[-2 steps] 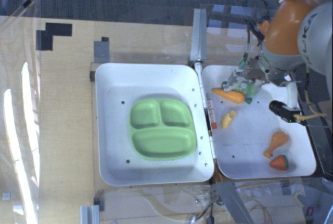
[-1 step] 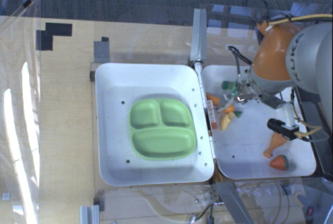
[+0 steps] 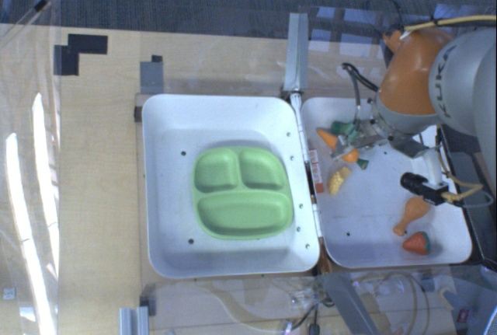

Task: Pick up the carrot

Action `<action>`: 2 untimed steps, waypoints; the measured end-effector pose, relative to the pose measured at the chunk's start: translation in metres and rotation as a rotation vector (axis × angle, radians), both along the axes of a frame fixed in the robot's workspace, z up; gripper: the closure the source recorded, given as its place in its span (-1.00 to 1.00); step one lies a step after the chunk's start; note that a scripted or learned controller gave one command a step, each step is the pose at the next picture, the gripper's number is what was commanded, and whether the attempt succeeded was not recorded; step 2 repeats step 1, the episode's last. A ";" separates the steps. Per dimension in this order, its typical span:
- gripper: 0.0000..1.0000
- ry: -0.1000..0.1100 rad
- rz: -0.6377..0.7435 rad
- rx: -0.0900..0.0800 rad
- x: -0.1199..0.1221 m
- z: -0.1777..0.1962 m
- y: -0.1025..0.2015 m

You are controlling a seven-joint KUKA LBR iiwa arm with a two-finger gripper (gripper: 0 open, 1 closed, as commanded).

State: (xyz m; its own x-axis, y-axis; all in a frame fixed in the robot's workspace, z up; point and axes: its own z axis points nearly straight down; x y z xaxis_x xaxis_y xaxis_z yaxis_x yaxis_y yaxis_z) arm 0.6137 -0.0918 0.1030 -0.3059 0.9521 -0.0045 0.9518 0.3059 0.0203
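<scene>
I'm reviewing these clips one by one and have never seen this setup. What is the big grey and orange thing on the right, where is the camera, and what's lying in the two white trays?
The grey and orange thing is a robot arm. It reaches in from the right, and its gripper is low over the far left part of the right bin. The one camera is fixed above the bench and looks down at a slant. The left bin holds a green divided plate. The right bin holds toy food: a carrot beside the gripper, a small orange piece, a yellow corn cob, a drumstick and a strawberry. I can't tell whether anything is gripped; the carrot seems to lie on the bin floor.
</scene>
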 end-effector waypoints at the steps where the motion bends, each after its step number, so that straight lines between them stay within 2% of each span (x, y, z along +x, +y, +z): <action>1: 1.00 0.014 -0.393 0.003 -0.012 0.083 0.019; 2: 1.00 0.014 -0.393 0.003 -0.012 0.083 0.019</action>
